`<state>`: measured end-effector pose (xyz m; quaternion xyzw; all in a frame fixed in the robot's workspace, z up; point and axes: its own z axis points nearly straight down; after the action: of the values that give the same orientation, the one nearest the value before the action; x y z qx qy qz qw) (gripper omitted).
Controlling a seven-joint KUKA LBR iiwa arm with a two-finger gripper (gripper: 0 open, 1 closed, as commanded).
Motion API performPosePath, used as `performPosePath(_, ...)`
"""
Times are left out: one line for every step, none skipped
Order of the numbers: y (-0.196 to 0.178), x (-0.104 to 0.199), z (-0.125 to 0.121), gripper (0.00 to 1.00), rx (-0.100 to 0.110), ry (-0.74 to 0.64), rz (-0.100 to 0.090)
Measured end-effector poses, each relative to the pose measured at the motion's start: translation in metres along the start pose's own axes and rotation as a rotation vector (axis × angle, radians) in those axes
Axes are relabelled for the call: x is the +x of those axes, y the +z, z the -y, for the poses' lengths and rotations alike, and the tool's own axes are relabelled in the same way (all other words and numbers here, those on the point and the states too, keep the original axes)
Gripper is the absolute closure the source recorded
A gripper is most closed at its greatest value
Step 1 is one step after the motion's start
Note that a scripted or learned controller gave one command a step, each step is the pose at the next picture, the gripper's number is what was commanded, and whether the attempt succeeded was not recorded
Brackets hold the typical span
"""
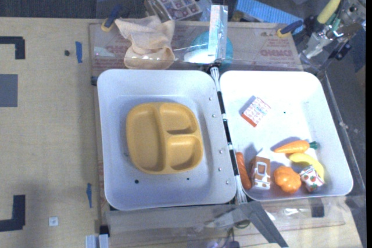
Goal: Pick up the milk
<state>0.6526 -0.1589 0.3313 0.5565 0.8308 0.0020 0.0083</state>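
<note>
Presently:
Milk (312,178): likely the small carton, near-right corner of right bin (279,84), touching banana (308,161).
Handling: judged light, stiff, slick; pinch across flat sides.
Gripper (332,33): beyond far-right corner; state cannot be told.

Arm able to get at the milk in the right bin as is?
Probably yes: nothing lies over the milk. But the banana and orange sit close against it, and the bin wall is near, so it's tight.

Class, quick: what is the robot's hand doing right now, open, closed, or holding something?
Hand: up at the right beyond the bins, holding nothing; whether it is open or closed cannot be told.
</note>
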Motion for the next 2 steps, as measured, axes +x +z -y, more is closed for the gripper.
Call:
performPosePath(-0.107,-0.016,0.005,1.00,0.004,-0.396,-0.006)
performPosePath(-0.120,-0.016,0.003,1.00,-0.003,-0.397,0.002)
